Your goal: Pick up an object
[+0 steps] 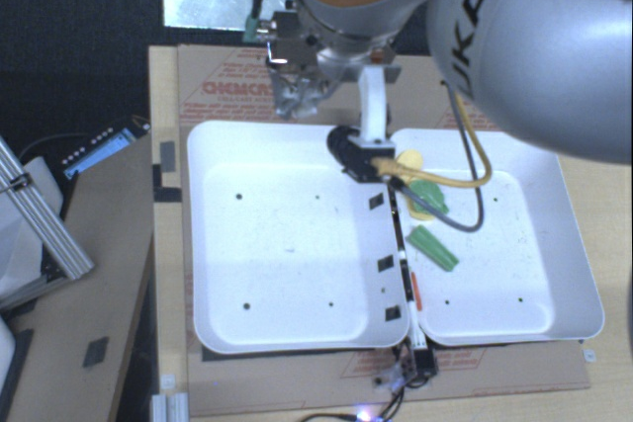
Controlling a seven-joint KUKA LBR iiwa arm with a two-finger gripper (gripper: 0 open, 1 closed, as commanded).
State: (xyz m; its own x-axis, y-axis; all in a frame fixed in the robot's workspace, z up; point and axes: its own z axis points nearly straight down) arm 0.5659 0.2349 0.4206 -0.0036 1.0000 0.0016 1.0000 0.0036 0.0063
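The right bin (554, 311) holds three small objects near its left side. A pale yellow piece (409, 161) lies at the back. A green piece (428, 197) lies just in front of it, partly over a yellow bit. A second green block (433, 248) lies nearer the bin's middle. The gripper (297, 98) hangs under the grey and orange wrist, above the far rim of the left bin (287, 252), up and to the left of the objects. I see nothing held in it.
A white bar (373, 111) and a black part (350, 156) hang from the arm over the divider between the bins, with a yellow cable (455, 181) looping over the right bin. The big grey arm link (534, 44) covers the upper right.
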